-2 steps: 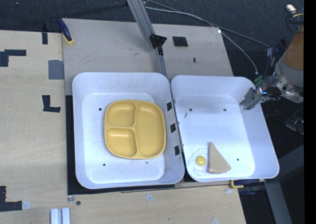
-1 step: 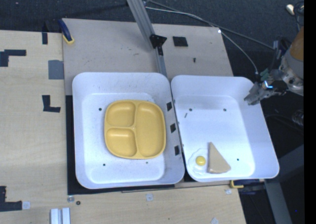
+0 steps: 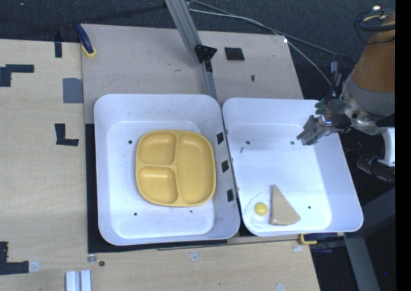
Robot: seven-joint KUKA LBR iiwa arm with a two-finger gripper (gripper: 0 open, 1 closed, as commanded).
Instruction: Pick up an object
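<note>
Nearest, in the right shallow white plastic bin, front corner: a tan wedge-shaped piece is lying just beside a small white-and-yellow fried-egg toy. In the left white bin: a yellow three-compartment plastic plate is sitting centrally. Farther back, over the right bin's far right wall: the dark two-finger gripper is hovering, gripping nothing; whether it is spread or closed cannot be told. Step judged: approach. Next move calls for travelling forward and descending over the wedge or egg.

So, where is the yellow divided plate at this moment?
The yellow divided plate lies in the middle of the left bin, across the divider from the right bin where the pincer hovers.
</note>
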